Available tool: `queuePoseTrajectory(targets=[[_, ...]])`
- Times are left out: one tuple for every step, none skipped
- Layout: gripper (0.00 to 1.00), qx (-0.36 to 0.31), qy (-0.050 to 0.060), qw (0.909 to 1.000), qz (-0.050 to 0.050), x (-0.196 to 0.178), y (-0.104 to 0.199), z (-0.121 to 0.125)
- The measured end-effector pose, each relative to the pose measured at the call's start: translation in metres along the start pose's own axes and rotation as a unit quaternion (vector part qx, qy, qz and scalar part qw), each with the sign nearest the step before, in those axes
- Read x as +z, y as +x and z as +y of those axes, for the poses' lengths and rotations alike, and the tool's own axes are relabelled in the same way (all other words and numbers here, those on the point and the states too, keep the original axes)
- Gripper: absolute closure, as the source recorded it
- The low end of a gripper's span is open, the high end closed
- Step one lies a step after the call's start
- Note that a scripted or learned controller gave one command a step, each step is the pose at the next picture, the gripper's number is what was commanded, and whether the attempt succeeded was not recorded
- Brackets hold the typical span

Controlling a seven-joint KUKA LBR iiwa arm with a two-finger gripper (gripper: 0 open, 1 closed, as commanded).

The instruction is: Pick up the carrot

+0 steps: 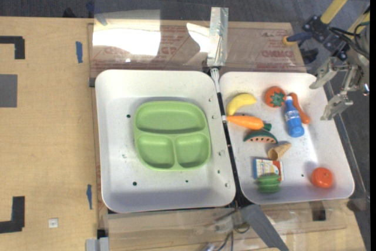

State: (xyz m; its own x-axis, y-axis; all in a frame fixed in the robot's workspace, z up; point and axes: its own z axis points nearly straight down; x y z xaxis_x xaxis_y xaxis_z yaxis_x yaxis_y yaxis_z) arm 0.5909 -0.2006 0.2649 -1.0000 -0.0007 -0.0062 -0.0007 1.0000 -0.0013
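The carrot (245,121), orange with a green stem end, lies on its side at the left wall of the right bin (335,144), just below a yellow banana (241,102). My gripper (330,96) hangs over the right bin's upper right rim, well to the right of the carrot and apart from it. Its two metal fingers stand spread, with nothing between them.
Around the carrot lie a watermelon slice (260,137), a blue bottle (293,117), a tomato (274,96), a cone (279,151), a small box (268,167), a green pepper (268,183) and an orange (321,177). The left bin (111,103) holds a green divided plate (173,134).
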Motion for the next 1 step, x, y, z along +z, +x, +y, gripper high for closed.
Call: queuePoseTrajectory(targets=[[0.00,-0.004,-0.003,1.0000,0.003,0.0547,0.0210,0.1001]])
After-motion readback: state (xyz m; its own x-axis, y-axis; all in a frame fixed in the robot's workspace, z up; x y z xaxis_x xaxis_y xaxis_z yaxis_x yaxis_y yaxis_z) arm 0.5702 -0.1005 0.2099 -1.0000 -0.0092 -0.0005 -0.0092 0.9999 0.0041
